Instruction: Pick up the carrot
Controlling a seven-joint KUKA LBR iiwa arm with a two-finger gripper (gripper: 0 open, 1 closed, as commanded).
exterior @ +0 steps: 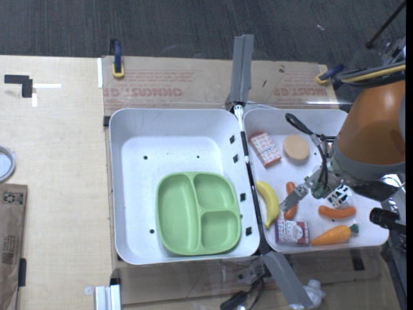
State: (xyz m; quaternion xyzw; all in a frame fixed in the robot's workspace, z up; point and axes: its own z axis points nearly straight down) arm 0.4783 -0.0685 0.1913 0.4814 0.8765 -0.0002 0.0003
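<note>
The arm (371, 131) is being seen reaching in from the right, its orange band (broad and rounded) lying above the grey wrist. The end effector (310, 189) is being held low, pointing down and to the left.

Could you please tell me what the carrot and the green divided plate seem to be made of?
The orange toy carrot with its green top looks like smooth moulded plastic, given its even colour and slight sheen. The light green three-compartment plate also looks like plastic, matte, with rounded moulded ridges; neither is certain from this view.

grey arm (371, 166), broad orange band above wrist, small metal-grey gripper (308, 191) with dark cabling.
</note>
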